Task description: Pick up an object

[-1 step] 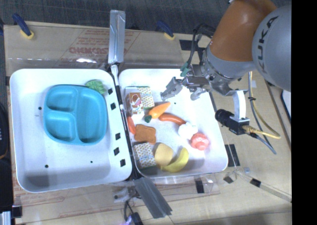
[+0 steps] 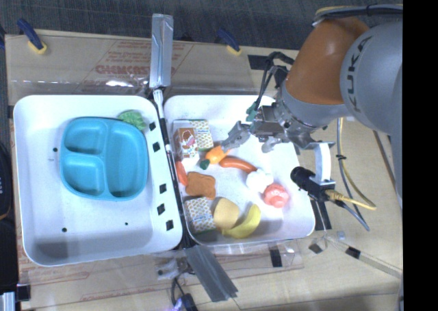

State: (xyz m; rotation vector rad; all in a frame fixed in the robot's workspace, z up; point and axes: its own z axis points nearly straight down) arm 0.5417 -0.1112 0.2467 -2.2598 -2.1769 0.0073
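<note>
Overhead, the grey arm [image 2: 369, 63] with its orange band reaches in from the right and ends above the right bin [image 2: 301, 224]. Beside it on the left sits the left bin [image 2: 34, 186], which holds a blue divided tray [image 2: 102, 159] and, just beyond the tray's far corner, a green leafy piece [image 2: 135, 120]. The right bin is crowded with toy food. A printed carton [image 2: 191, 138] stands near its far-left corner, with a brown slice [image 2: 200, 184] and a patterned packet [image 2: 198, 215] nearer the camera along the divider. A yellow lump [image 2: 226, 213] touches a banana [image 2: 248, 223] at the near edge. A pink round piece [image 2: 276, 194] lies just beside a white ball [image 2: 258, 180]. A red-orange chilli [image 2: 237, 163] lies mid-bin, and an orange piece with a green end [image 2: 213, 156] sits just beside it. The gripper [image 2: 233, 137] points toward the carton, its tip hanging just above the orange piece; whether its jaws are apart or closed cannot be told from this angle, and nothing visible sits between them
</note>
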